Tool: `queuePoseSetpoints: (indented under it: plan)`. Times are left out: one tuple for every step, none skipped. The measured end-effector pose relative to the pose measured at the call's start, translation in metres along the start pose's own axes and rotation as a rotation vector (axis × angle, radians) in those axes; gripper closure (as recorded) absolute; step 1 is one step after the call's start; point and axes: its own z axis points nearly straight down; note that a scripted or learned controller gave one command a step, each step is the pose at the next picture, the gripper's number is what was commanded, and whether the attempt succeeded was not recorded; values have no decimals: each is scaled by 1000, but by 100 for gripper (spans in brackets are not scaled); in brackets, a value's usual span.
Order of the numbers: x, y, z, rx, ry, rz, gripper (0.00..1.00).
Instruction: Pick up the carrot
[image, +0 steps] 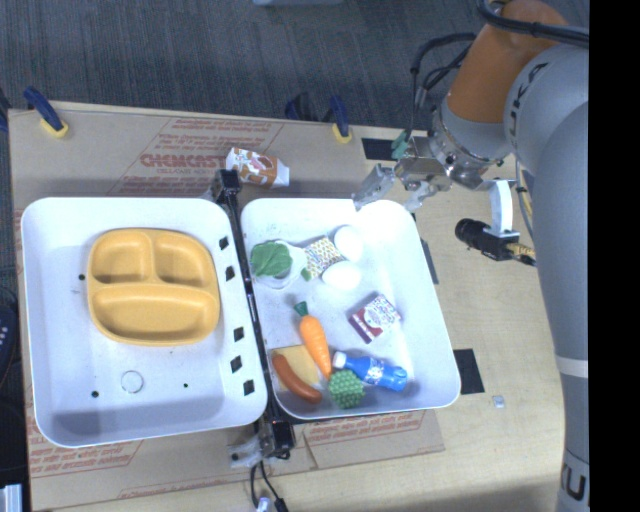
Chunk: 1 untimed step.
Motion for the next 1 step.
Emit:
queuePoseSetpoints:
  plan:
    - [26, -31, 117, 2, 2, 167, 0]
